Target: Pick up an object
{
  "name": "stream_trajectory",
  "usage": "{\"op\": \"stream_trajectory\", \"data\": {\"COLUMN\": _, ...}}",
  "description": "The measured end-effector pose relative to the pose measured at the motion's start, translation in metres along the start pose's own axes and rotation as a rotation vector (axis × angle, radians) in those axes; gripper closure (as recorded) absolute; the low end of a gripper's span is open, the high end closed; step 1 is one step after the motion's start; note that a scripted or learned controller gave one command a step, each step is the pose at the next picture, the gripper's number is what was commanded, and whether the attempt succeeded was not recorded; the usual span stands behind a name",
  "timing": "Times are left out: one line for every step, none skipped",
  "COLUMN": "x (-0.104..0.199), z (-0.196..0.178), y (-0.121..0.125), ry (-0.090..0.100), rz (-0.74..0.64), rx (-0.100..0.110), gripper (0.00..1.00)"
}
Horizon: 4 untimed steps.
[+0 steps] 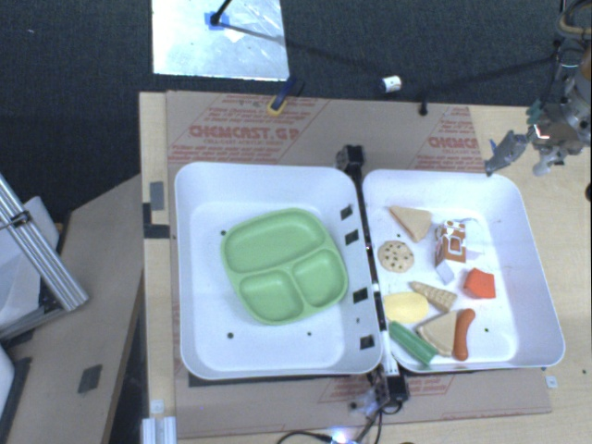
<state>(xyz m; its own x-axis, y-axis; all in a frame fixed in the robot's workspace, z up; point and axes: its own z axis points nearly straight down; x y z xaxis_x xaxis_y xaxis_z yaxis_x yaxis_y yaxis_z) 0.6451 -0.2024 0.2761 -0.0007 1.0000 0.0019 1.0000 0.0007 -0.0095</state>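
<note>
The right bin [527, 239] holds several toy foods: a tan wedge [412, 220], a cookie [396, 256], a small red-and-white house shape [451, 241], an orange block [479, 283], a cone [433, 294], a yellow piece [405, 307], a green stick [412, 343], a red sausage [462, 333] lying on a slice of toast [437, 331]. My gripper [521, 160] hovers above the bin's far right corner, away from all the food. Its fingers [500, 153] are spread apart, open, with nothing between them.
The left bin [199, 248] carries a green divided plate [282, 265]. A black divider with clips [361, 248] runs between the bins. Brown cardboard [240, 128] lies under both. A silver sheet [219, 26] is on the dark floor behind.
</note>
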Motion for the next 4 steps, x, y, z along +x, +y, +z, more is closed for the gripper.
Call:
{"op": "stream_trajectory", "data": {"x": 0.001, "z": -0.008, "y": 0.002, "ry": -0.003, "rz": -0.003, "rx": -0.012, "gripper": 0.00}}
{"op": "stream_trajectory", "data": {"x": -0.002, "z": 0.054, "y": 0.006, "ry": -0.002, "rz": -0.001, "rx": -0.008, "gripper": 0.00}}
{"op": "stream_trajectory", "data": {"x": 0.001, "z": 0.115, "y": 0.002, "ry": -0.002, "rz": -0.001, "rx": -0.008, "gripper": 0.00}}
{"op": "stream_trajectory", "data": {"x": -0.003, "z": 0.175, "y": -0.002, "ry": -0.002, "rz": 0.000, "rx": -0.008, "gripper": 0.00}}
